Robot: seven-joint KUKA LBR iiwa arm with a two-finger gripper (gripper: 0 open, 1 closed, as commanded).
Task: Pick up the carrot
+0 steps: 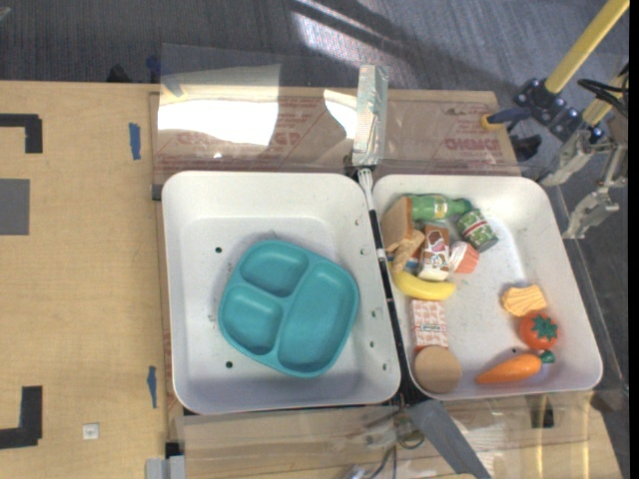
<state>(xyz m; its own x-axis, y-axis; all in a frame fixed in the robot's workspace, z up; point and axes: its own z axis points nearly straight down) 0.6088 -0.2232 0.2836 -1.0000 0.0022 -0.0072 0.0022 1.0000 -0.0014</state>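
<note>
Gripper state: I cannot tell. My orange plastic carrot (510,368) lies in the lower right corner of the right-hand shallow white bin (504,262), just below a red toy tomato (539,331).

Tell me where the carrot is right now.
The carrot lies in the right bin, near its front right corner, just below the tomato and to the right of the round brown piece.
</note>
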